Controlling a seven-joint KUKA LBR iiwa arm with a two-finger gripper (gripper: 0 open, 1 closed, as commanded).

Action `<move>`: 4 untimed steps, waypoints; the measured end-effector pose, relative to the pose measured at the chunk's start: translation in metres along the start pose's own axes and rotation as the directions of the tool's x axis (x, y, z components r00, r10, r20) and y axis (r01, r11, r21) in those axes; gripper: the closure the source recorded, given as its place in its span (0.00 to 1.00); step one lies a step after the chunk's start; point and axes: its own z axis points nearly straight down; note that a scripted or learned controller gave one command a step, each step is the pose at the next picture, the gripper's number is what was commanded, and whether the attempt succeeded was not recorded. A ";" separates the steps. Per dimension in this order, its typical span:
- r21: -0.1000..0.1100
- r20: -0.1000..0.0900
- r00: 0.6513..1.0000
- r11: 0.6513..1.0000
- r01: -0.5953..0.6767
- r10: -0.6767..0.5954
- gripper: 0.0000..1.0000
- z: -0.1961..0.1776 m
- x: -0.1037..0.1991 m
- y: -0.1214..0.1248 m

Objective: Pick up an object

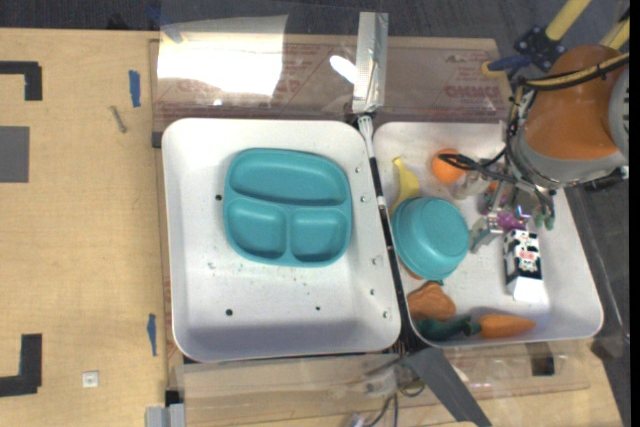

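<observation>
Here, ordered from the near edge of the bench to the far: along the near wall of the right bin (585, 310) lie a carrot (503, 324) and, just beside it, a brownish food piece (432, 300). Farther in rests a black-and-white carton (525, 265), with a teal bowl (431, 236) to its side. The gripper (512, 215) hangs low between bowl and carton, above a small purple item (512, 219); whether the pincer is apart or together cannot be told. Beyond lie a yellow banana (406, 179) and an orange ball (449, 165). The left bin (190, 215) carries a teal divided tray (288, 205). No object appears lifted; judged so, grasp and raise both remain.
</observation>
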 end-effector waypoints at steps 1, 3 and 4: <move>-0.001 -0.002 0.983 0.983 -0.185 0.185 0.00 0.000 0.003 -0.013; 0.003 -0.001 0.841 0.841 -0.541 0.541 0.00 -0.001 0.027 0.021; 0.006 -0.008 0.763 0.763 -0.646 0.646 0.00 -0.018 0.048 0.057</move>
